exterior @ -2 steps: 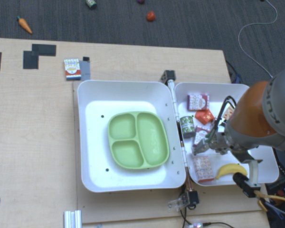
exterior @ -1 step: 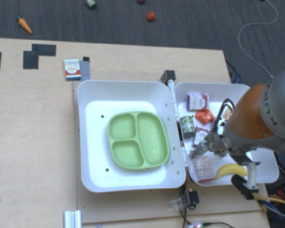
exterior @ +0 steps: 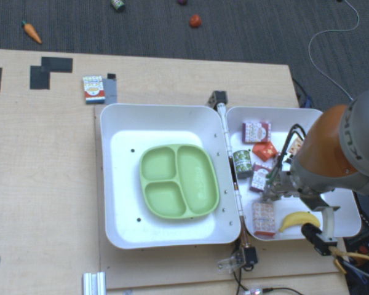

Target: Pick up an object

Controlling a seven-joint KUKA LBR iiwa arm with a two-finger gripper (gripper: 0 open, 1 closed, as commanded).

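Right-hand white bin [exterior: 350, 223] on the worktop [exterior: 43, 165], cluttered with small grocery items; grey-and-orange arm [exterior: 332, 149] reaching down over its middle. End effector [exterior: 272, 189] low above the bin floor, just above a flat pink packet [exterior: 264, 217] near the bin's front edge and beside another small packet [exterior: 259, 179]. Impossible to tell how wide the end effector stands or whether anything sits in it, the wrist masking the tips from above.

Likeliest target, by position: the flat pink packet, lying against the bin's left wall, just left of a banana [exterior: 294, 220]. Long axis running roughly from the bin's front edge toward its back, short sides facing front and back. Probably light, thin and somewhat yielding, with a glossy wrapper apt to slip; best taken across the narrow width near the middle, not by the ends. Little clearance on the wall side, so a risk of a fingertip catching the rim.

Banana curved, its length running across the bin, dark tip toward the right wall; firmer, but prone to roll.

Further back in the same bin: a green can [exterior: 242, 161], a red item [exterior: 264, 150], a pink carton [exterior: 256, 130]. Left of that bin, a second white bin [exterior: 120, 183] holding a green divided plate [exterior: 179, 181].
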